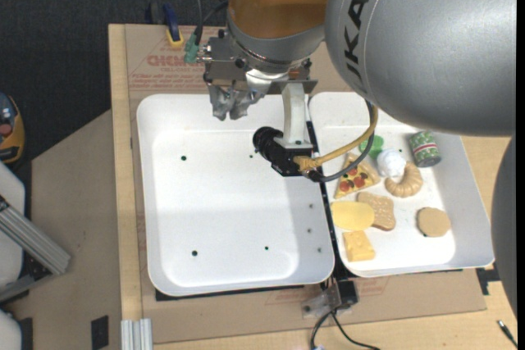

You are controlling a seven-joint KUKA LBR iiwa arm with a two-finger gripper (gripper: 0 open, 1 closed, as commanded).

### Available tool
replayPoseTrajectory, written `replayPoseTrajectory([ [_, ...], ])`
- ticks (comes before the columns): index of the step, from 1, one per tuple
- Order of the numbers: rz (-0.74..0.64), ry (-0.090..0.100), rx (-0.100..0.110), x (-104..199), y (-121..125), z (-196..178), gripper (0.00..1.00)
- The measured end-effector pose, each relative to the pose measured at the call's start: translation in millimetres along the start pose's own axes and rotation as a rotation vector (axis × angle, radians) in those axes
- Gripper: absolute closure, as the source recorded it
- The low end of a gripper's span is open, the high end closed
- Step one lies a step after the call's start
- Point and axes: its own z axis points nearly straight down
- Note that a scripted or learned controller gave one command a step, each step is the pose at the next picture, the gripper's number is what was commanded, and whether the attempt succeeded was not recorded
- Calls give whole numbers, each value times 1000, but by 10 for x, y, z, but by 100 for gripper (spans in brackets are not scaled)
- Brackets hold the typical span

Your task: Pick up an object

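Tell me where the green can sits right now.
The green can lies in the right bin, near its upper right, just above the croissant and right of the white egg-shaped piece.

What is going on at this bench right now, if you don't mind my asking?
A grey KUKA arm reaches in over two white bins, set to pick up an object. Its end effector hangs above the far edge of the left bin, with nothing visible between its fingers. The toy food sits in the right bin: a croissant, a small green can, a cookie and cheese pieces. Nothing appears picked yet.
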Motion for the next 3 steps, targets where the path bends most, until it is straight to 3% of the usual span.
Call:
replayPoseTrajectory([
  [1, 3, -3, 8, -14, 39, 508, 100],
  [3, 2, 0, 0, -6, 50, 268, 100],
])
